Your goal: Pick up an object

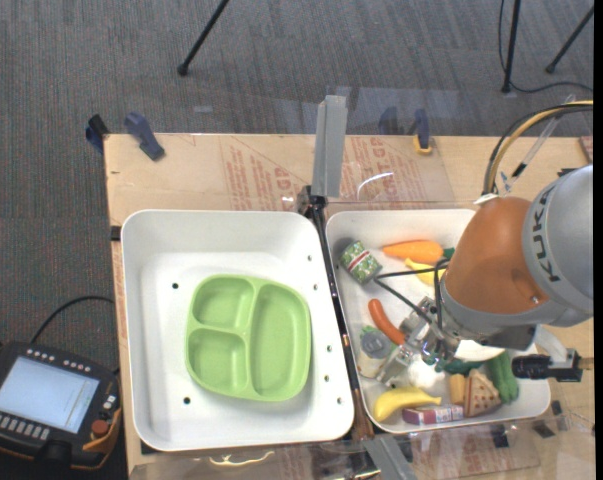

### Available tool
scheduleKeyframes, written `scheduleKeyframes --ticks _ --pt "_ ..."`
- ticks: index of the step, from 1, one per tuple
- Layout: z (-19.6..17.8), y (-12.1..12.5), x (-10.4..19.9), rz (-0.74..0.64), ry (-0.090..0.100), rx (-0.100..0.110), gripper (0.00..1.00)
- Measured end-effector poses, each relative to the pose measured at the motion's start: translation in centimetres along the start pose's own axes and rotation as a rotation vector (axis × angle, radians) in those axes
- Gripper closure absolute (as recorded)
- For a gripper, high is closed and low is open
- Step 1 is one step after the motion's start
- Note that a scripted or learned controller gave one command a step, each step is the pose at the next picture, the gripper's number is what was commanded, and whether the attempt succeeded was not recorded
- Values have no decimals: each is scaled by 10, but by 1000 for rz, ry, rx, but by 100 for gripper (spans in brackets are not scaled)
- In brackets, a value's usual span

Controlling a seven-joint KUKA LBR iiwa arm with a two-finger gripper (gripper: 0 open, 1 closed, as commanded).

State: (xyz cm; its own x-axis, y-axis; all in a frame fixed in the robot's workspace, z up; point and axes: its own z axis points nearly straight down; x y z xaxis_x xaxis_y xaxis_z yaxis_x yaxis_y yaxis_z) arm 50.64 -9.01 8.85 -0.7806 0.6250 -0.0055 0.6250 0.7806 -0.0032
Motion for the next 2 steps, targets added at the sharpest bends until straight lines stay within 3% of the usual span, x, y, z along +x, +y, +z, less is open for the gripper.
scheduleKeyframes --ticks 1,2 --pt "0 14 -12 147 0 -1 0" --pt "2 36 -49 313 7 -1 0"
